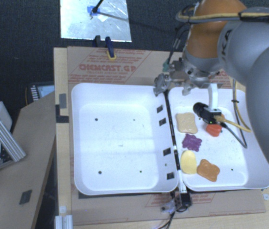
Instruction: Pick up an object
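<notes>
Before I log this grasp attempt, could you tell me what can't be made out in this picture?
Camera view:
- Right bin: right side and far corner hidden behind the grey arm.
- Red piece: partly under the arm's cable; shape unclear.
- Gripper: blurred; whether it holds anything cannot be told.
- Dark clutter at the front edge: too small to identify.

Open floor across the shallow white left bin [115,142]; small coloured flat pieces [191,141] crowd the left half of the shallow white right bin [244,161].
</notes>
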`<state>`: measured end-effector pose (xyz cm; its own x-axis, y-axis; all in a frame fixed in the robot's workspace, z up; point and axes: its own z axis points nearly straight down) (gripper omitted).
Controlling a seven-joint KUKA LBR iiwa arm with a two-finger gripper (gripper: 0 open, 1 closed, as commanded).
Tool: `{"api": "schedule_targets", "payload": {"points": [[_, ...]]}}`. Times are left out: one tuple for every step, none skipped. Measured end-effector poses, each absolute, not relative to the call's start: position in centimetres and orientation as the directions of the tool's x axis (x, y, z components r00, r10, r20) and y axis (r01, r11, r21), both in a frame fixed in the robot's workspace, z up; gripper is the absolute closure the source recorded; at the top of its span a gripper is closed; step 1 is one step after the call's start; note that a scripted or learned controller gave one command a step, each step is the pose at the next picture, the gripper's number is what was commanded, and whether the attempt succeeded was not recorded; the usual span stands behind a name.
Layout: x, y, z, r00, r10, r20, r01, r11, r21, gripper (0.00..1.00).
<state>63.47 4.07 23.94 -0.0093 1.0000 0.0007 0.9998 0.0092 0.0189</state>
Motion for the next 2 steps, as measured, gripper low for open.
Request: {"api": "schedule_targets", "payload": {"points": [[63.0,3.8,24.6,-0.009,1.000,0.000,1.000,0.009,0.006,1.00],[57.1,7.4,29.3,-0.008,1.000,0.003,1.000,0.008,0.002,1.00]]}}
